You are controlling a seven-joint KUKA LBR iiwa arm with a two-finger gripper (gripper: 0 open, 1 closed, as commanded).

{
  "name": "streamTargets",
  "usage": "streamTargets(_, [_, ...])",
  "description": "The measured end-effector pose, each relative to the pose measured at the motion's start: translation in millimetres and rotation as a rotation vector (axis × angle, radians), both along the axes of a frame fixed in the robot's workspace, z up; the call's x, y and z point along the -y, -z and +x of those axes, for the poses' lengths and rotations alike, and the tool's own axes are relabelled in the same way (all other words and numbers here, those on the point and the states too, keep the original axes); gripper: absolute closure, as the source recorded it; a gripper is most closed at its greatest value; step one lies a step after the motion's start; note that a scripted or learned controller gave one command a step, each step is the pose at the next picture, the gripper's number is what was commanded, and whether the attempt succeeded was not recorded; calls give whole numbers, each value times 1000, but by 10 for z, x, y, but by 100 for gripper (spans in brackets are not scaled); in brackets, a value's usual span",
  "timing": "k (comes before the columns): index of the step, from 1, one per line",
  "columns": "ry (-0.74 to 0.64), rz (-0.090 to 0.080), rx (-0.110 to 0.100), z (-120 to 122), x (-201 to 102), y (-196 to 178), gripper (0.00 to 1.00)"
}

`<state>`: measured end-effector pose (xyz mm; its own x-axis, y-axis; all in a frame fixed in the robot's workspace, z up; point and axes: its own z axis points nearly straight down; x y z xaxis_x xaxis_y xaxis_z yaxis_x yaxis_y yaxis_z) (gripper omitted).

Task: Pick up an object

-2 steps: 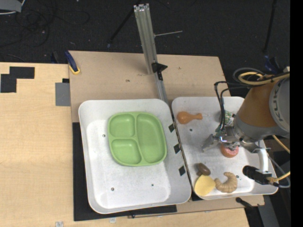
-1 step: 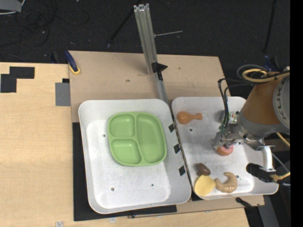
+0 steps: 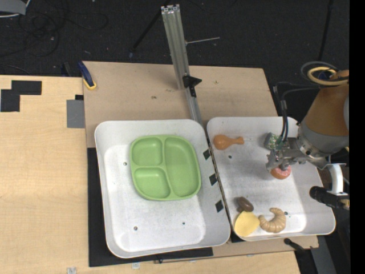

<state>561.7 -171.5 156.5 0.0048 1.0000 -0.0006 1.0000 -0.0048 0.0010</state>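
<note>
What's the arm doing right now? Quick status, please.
Gripper low in right bin, over a pink-red toy. Grasp unconfirmed. Nothing blocking.

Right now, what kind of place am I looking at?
Probably a robotics lab bench set up for pick-up trials: a robot arm over two white bins, toy food in one, a green tray in the other, cables on the dark floor.

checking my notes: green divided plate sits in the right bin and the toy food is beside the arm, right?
Not quite. In the camera view the green divided plate sits in the left bin; the toy food, such as the croissant, lies in the right bin beside the arm.
</note>
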Motion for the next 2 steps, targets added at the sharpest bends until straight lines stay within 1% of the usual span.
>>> streamTargets(1, [-5, -1, 3, 11, 10, -526, 100])
streamTargets(2, [-9, 3, -4, -25, -474, -472, 100])
